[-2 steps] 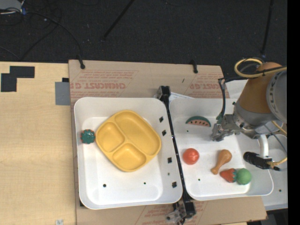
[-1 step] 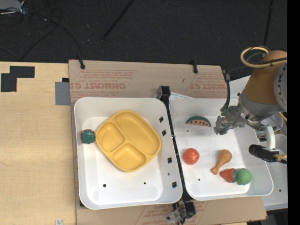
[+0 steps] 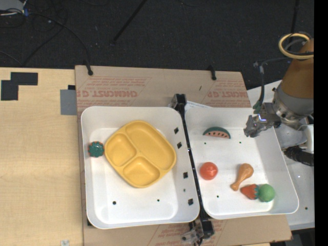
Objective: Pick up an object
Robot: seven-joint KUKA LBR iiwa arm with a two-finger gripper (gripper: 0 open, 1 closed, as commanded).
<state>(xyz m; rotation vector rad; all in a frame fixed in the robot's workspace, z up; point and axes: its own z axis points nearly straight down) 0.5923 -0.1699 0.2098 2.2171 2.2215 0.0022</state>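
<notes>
A dark floor with black cables is seen at the back, and a light wooden bench (image 3: 36, 163) is seen at the left. On a sheet of brown cardboard (image 3: 154, 88), two white bins are set side by side. In the left bin (image 3: 97, 209), a small green ball (image 3: 96, 149) is seen by the left wall, just beside a yellow plate (image 3: 140, 153) that is split into three parts. In the right bin (image 3: 230, 209), a toy watermelon slice (image 3: 217, 132) is placed near the top, and a red tomato (image 3: 208, 170) is placed lower down. A toy chicken leg (image 3: 242, 175) is laid to the right of the tomato, with a strawberry (image 3: 259, 192) touching its lower end. The gripper (image 3: 252, 129) is seen over the upper right part of the right bin, apart from all the toys, and nothing is held in it. How wide it is cannot be told.
</notes>
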